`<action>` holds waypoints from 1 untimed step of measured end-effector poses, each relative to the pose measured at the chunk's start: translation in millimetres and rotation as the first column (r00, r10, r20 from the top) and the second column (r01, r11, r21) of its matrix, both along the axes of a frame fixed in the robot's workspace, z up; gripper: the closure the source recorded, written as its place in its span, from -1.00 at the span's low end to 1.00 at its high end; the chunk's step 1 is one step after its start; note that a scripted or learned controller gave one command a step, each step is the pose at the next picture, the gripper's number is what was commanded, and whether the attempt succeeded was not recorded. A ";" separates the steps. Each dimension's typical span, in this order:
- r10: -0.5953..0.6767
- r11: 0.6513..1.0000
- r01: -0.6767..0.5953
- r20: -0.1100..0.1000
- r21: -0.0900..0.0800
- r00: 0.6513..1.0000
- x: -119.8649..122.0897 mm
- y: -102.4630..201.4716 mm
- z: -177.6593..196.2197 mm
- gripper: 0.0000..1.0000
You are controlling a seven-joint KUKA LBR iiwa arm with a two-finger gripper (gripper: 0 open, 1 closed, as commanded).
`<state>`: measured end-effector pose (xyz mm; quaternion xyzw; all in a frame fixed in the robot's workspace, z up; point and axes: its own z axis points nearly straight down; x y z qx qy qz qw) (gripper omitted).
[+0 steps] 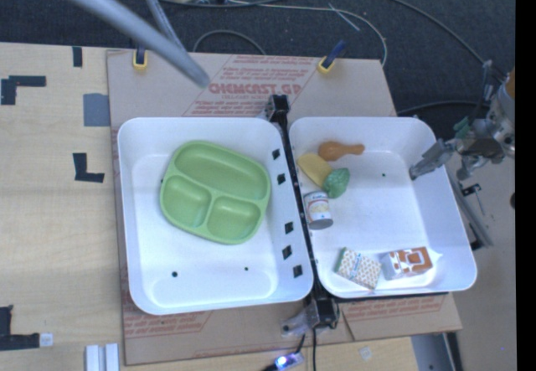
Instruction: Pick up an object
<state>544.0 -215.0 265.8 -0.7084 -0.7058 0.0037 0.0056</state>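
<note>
Rightward, claw (421, 167) over bin rim (441, 162)

a robotics lab: taped bench (50, 193), cables (251, 1).

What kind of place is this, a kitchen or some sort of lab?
Most likely a robotics lab bench, not a kitchen: two white bins sit clamped on a cardboard sheet, toy food lies in the right one, and loose cables run across the dark floor.
</note>
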 end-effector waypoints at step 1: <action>0.004 1.000 -0.004 0.012 -0.003 1.000 2.3 0.7 6.9 -1.00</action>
